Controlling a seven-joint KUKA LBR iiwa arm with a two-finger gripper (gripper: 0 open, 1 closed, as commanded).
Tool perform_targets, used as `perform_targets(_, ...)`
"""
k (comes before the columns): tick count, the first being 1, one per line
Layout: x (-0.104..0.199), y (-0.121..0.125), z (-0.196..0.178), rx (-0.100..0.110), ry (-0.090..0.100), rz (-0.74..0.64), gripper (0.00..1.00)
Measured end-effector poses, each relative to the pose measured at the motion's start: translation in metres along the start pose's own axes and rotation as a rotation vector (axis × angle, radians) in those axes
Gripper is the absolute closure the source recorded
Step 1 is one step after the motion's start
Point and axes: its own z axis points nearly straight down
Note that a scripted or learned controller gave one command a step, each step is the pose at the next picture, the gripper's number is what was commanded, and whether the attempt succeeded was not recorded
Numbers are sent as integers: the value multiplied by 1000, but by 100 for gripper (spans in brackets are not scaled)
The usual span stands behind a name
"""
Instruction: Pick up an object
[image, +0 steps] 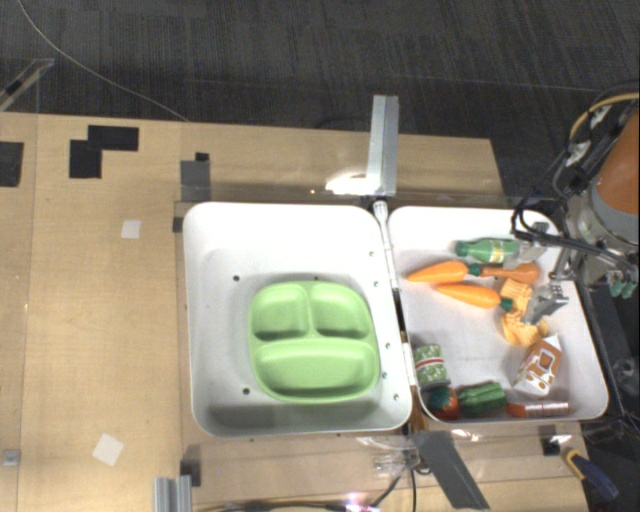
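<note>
Over the right bin (598, 392) my end effector (548, 298) hangs low, near that bin's right wall, with my grey arm and its orange band coming in from the right edge. Its tips sit just above a small orange-yellow toy piece (517, 322); whether they touch it, or how far apart they stand, I cannot tell, so I claim no hold on anything.

Around it the right bin is crowded. Two toy carrots (452, 281) lie side by side, pointing left, and a green bottle (486, 248) lies on its side just behind them, near the far wall. A small white and brown carton (538, 366) stands tilted just in front of the orange-yellow piece. Along the near wall lie a green patterned can (430, 364), a red and green vegetable toy (468, 398) and a thin red stick-like item (535, 408).

Beside it, the left bin (215, 300) holds a green divided tray (314, 341), lying flat, with three compartments. Both bins rest on the wooden desk (90, 330).
</note>
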Motion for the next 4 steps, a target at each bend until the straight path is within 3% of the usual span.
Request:
perform_targets(1, 10, -12, 131, -1, -3, 109, 0)
perform_targets(2, -60, 31, 145, 0, -11, 36, 0)
perform_targets(3, -10, -25, 144, 1, -12, 209, 0)
perform_targets(4, 43, -35, 143, 1, -15, 263, 0)
